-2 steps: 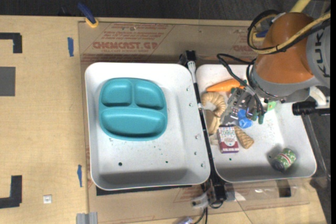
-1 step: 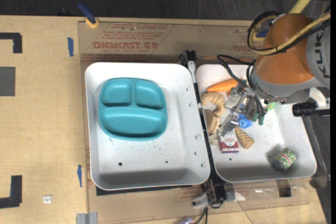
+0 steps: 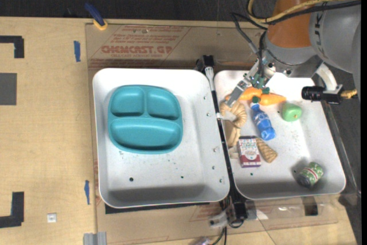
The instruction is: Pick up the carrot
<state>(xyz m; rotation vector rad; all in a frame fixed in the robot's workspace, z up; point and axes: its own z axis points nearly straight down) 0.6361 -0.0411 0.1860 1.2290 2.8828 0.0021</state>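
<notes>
gripper (image 3: 248, 88): low in right bin (image 3: 327, 140), can't tell finger state | carrot (image 3: 270, 98): bin's top, touching blue bottle (image 3: 262, 123), beside gripper | you're poised over the carrot's left end to grasp, clutter tight

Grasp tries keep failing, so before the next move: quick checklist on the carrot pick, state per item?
1. Carrot in the right bin: ok.
2. Gripper over the carrot's left end: ok.
3. Carrot between the fingers: cannot tell.
4. Neighbours: blue bottle touches the carrot from below, not ok; green ball apart, ok.
5. Carrot lifted off the bin floor: cannot tell.
</notes>
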